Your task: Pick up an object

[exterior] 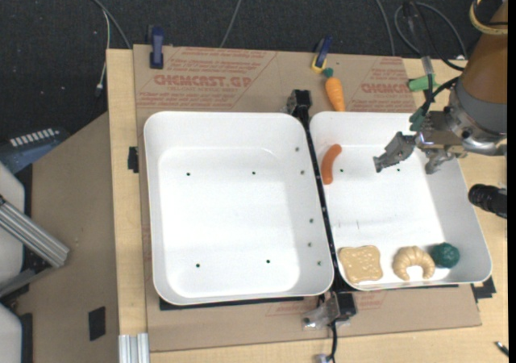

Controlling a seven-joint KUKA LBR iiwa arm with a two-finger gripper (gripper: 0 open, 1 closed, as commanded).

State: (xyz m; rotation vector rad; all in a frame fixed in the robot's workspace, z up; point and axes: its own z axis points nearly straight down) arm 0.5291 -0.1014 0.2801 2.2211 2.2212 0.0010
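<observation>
- gripper (409,155): over the far part of the right bin (451,216), coming in from the right edge; two dark fingers, one toward the bin's middle (393,153), one nearer the wrist (436,161); spread apart with nothing between them, released.
- arm (484,87): grey and orange, behind the gripper at the right, overhanging the right bin's far right corner.
- sausage (330,163): orange-red, left of the gripper, lying along the right bin's left wall; apart from the fingers, bare white floor between.
- toast (359,263): tan slice, nearer the camera than the gripper and to its left, at the bin's near edge by the left corner.
- croissant (414,262): pale, straight toward the camera from the gripper, against the near edge, just beside the toast.
- green ball (444,255): dark green, near-right of the gripper, touching or just beside the croissant, close to the near right corner.
- carrot (334,92): orange, beyond and left of the gripper, outside the bins on the cardboard (210,79).
- left bin (234,208): well left of the gripper, past the shared wall.
- open room: the bin floor under and toward the camera from the gripper is bare up to the near-edge row.
</observation>
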